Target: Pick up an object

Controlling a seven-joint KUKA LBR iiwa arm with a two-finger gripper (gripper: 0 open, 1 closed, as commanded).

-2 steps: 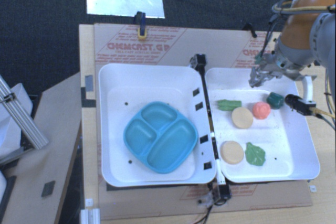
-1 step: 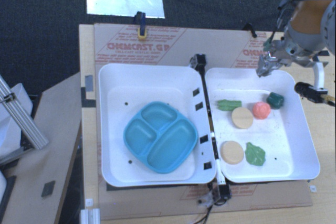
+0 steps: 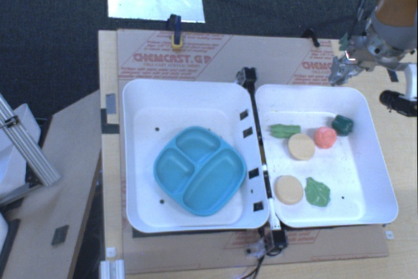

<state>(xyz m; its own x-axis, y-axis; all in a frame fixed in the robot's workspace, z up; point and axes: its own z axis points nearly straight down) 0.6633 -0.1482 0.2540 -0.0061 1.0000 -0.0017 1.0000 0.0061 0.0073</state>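
Bean pod (image 3: 285,131), green, is lying lengthwise toward the red ball (image 3: 325,137) beside it; claw (image 3: 341,70) is hovering beyond, its opening impossible to tell.

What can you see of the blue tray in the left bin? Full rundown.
The blue tray is a light blue divided plate, plastic by its look, a rounded rectangle with three compartments: two smaller ones along its upper-left side and one long one along its lower-right side. It lies flat on the floor of the left bin, turned diagonally, toward the bin's lower right. It holds nothing visible. It touches the bin floor; its right corner comes close to the bin's right wall, contact unclear.
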